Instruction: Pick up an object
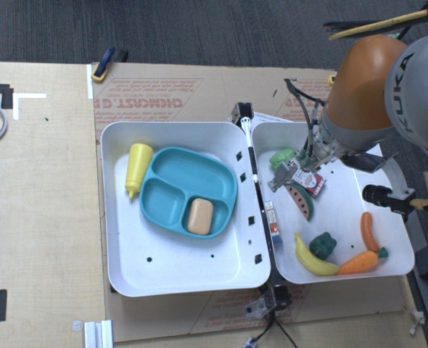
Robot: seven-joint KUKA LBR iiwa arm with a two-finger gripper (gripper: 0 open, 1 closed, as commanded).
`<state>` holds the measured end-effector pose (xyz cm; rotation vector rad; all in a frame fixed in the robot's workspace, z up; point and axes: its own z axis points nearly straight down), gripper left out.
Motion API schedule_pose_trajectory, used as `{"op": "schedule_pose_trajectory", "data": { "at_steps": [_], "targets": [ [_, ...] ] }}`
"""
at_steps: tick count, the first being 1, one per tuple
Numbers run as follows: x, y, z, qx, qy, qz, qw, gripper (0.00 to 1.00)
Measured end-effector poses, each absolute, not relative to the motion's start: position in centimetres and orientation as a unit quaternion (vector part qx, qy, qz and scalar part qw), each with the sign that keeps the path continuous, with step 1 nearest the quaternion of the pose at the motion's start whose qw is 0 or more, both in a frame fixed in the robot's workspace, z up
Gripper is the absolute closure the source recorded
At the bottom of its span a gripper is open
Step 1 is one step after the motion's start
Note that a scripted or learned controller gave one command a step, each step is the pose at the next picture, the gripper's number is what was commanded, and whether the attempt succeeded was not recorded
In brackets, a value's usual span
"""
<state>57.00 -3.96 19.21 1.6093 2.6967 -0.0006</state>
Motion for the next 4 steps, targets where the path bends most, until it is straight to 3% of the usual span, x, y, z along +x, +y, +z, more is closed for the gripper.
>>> {"op": "schedule_pose_trajectory", "data": {
  "at_steps": [1,2,3,4],
  "targets": [
    [62.5,-0.5,19.3,0.327,0.945,0.0,0.002,0.0],
    [58.0,0.2,19.2,0.227,0.974,0.0,0.0,0.0],
    [51.3,-4.3,19.2,0.152,0.988,0.0001,0.0,0.0],
    [56.8,-5.0,19.2,0.098,0.995,0.0002,0.002,0.0]
  ]
}}
